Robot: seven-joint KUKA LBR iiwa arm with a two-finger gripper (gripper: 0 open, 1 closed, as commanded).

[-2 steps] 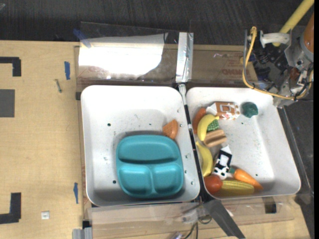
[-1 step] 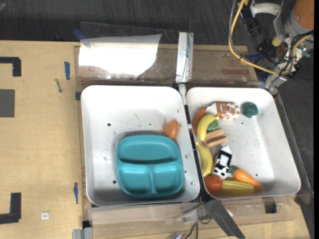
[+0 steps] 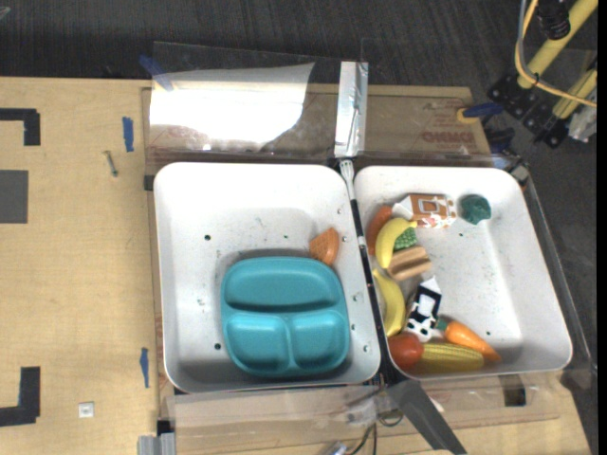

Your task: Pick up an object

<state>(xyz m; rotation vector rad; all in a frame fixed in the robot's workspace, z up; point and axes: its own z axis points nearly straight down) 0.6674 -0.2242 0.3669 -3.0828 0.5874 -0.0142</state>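
Note:
The right bin [image 3: 531, 282] holds a pile of toy foods along its left side. Among them are a yellow banana [image 3: 390, 243], a second banana [image 3: 392, 303], a brown bun [image 3: 411, 263] and an orange-and-white carton [image 3: 430, 209]. A black-and-white piece [image 3: 423, 313], a carrot [image 3: 469, 336], a corn cob [image 3: 451, 355] and a red tomato [image 3: 405, 349] lie near the front. A teal ball [image 3: 475, 208] sits apart at the back. My gripper [image 3: 527, 102] hangs dark at the top right, beyond the bin's far right corner, well away from every object.
The left bin [image 3: 190, 254] holds a teal divided plate [image 3: 285, 325] and a small orange piece [image 3: 325, 246] by the inner wall. A clear plastic sheet [image 3: 232, 112] lies behind the bins. Yellow cables [image 3: 550, 36] loop around the arm at top right.

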